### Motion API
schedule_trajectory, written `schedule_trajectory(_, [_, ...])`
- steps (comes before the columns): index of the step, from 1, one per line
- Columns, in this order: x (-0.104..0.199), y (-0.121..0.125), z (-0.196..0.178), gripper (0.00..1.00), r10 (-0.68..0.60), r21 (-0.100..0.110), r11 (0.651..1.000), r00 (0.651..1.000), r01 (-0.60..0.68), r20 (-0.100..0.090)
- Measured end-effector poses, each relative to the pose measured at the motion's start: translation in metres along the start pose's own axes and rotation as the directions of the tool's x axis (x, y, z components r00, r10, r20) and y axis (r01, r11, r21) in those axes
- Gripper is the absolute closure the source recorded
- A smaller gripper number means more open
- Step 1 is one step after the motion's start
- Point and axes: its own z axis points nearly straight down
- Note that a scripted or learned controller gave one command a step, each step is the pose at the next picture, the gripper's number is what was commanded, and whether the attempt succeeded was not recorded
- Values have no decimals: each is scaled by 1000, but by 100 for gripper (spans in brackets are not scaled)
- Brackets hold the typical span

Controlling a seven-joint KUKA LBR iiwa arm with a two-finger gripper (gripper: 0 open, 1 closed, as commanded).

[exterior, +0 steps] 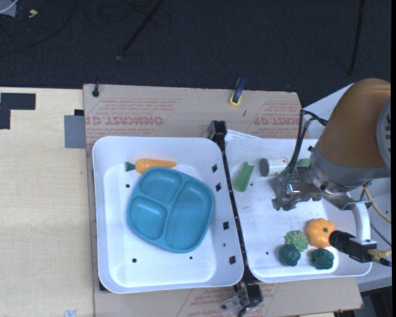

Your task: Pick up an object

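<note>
Where jaws [287,195] hover, green block [243,176] lies nearby, seemingly tilted.

On my feed, candidates for picking. Left bin: blue divided plate [170,209], three compartments, lying flat mid-bin; orange carrot [153,166] lying just beyond its far edge. Right bin: green bar-shaped piece [243,176] lying tilted near the dividing wall; small grey cylinder [264,166] beside it; orange pumpkin [320,232], light green broccoli [296,238], and two dark teal lumps [290,255] [322,259] clustered at the near right corner.
</note>
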Motion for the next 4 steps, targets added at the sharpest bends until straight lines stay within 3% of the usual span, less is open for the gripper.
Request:
schedule_trajectory(1, [50, 9, 15, 100, -1, 2, 1000, 1000, 1, 1])
schedule_trajectory(2, [74, 6, 4, 100, 0, -1, 1000, 1000, 0, 1])
schedule_trajectory(4, [67, 8, 16, 100, 5, 2, 1000, 1000, -5, 3])
